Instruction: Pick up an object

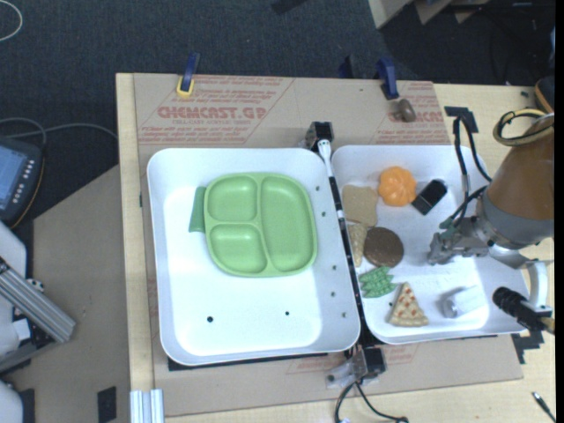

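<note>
My gripper (451,247) hangs low over the right side of the right bin (428,277), below the arm's orange band. No object shows in it. Left of it lies a brown round cookie (383,247). A black block (429,196) and an orange ball (397,186) lie toward the back. In front of the gripper rests a small grey and white object (460,302). A pizza slice (406,306), a green pea pod (376,281) and a tan bread slice (359,204) lie further left.
The left bin (176,263) holds a green divided plate (261,224) with a green piece tucked under its left edge. A black ridge separates the two bins. Cables run along the right bin's far right side.
</note>
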You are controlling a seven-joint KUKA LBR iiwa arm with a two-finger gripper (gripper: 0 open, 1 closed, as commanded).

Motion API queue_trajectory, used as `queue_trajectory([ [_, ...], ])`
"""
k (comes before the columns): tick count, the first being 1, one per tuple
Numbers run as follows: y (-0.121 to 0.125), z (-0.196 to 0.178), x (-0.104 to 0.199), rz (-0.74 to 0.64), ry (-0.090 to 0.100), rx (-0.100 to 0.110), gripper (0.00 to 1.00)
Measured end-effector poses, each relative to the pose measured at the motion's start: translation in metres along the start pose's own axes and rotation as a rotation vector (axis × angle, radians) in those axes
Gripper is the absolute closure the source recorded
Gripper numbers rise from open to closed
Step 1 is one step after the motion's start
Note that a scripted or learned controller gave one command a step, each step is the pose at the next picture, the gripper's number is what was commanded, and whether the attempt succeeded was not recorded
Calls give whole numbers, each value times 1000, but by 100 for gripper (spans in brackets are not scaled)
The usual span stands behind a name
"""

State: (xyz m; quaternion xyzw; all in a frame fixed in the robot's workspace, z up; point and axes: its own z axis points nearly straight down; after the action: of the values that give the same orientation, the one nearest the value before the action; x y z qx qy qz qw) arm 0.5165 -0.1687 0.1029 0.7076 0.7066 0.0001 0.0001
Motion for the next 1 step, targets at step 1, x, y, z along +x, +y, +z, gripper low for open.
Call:
queue_trajectory([
  [1, 0, -60, -6, -1, -2, -3, 100],
])
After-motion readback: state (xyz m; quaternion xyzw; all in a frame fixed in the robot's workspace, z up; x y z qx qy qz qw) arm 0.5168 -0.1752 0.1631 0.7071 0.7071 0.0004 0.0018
